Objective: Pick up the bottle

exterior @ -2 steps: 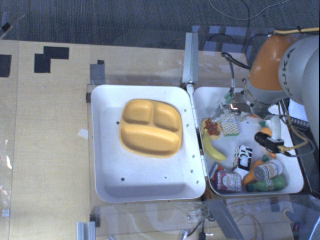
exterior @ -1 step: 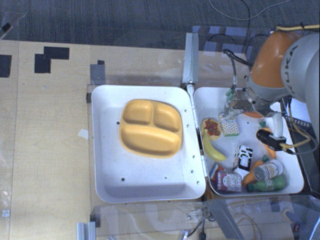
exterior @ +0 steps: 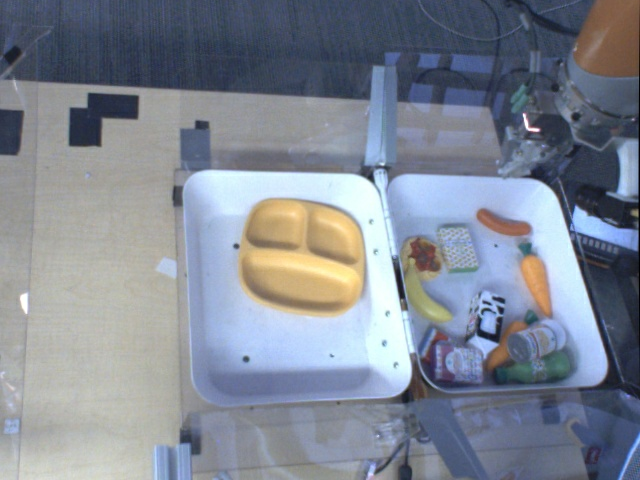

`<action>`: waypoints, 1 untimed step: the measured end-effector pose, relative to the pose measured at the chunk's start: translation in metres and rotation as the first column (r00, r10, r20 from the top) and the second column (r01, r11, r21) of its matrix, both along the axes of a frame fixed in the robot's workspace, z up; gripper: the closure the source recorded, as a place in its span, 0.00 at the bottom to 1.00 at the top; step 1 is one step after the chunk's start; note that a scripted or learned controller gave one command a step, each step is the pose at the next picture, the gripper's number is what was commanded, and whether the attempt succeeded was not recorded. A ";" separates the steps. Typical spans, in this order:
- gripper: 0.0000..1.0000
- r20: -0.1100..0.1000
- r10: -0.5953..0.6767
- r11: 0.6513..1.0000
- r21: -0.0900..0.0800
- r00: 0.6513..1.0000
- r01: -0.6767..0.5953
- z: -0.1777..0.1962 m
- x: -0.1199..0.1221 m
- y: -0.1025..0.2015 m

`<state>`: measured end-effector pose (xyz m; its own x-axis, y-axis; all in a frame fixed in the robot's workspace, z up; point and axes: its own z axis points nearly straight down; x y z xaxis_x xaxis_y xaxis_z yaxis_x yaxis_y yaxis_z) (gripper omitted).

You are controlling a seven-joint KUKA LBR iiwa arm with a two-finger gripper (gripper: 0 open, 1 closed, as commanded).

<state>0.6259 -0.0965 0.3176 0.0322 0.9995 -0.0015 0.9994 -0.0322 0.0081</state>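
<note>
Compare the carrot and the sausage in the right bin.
The carrot is orange with a green top; the sausage is plain reddish-orange. The carrot tapers to a point and runs up-down in the view; the sausage has rounded ends and lies roughly crosswise. Both lie flat in the right bin, near its right wall.

My arm (exterior: 610, 43) shows an orange band above a pale grey wrist, cables trailing beside its metallic tool (exterior: 525, 148).

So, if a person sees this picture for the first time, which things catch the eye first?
Probably the yellow divided plate, alone in the left bin. Next, the heap of toy food in the right bin, with a carrot and banana. The gripper hangs above that bin's far edge.
</note>
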 end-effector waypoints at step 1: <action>1.00 -0.005 -0.001 1.000 0.002 1.000 0.001 -0.099 -0.057 0.023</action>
<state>0.5689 -0.0739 0.2183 0.0331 0.9995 -0.0001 0.9994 -0.0331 0.0034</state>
